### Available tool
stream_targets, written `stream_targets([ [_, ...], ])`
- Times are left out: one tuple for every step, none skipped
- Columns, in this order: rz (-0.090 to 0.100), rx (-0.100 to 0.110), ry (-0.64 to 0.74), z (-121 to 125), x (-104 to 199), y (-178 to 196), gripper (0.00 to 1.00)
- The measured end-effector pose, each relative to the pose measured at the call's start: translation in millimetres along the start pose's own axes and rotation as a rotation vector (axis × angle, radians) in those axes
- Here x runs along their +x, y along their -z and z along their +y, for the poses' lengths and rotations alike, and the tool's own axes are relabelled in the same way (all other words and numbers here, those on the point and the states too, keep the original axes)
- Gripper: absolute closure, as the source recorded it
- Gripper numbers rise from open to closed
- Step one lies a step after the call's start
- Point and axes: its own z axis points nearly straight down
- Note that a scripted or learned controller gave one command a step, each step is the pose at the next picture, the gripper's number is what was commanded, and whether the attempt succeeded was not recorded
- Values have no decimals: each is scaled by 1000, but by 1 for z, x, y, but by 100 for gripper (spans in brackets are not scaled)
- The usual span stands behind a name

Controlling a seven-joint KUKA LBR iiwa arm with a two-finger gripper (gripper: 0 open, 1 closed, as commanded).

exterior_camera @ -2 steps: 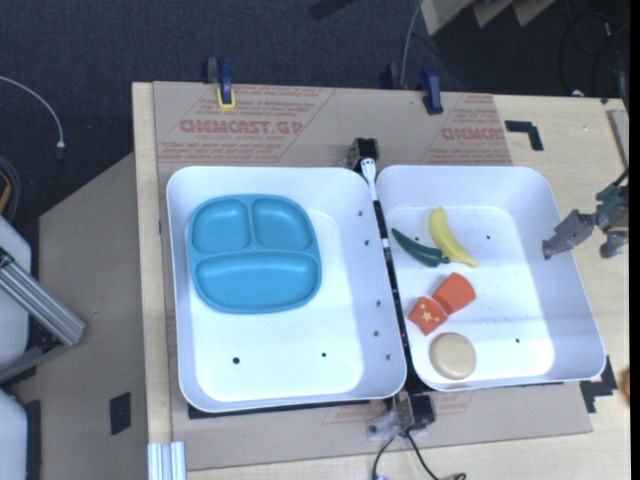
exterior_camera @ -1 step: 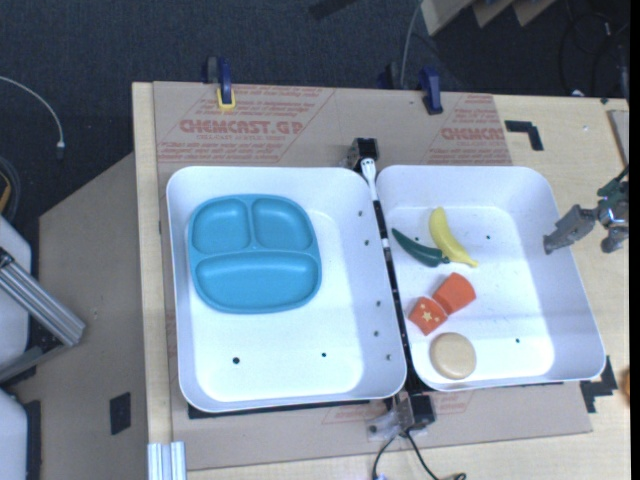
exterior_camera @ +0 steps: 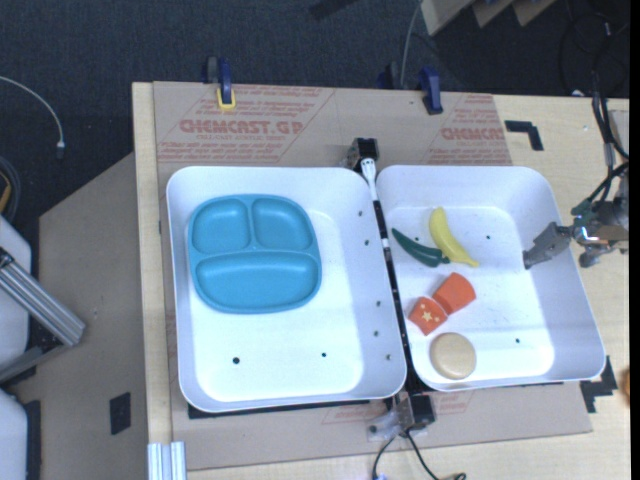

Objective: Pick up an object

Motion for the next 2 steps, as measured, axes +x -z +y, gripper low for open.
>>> stream_targets([
  [1, 1, -1, 1, -2, -64, 0],
  [0, 1, 0, -2, 5, -109, 0],
])
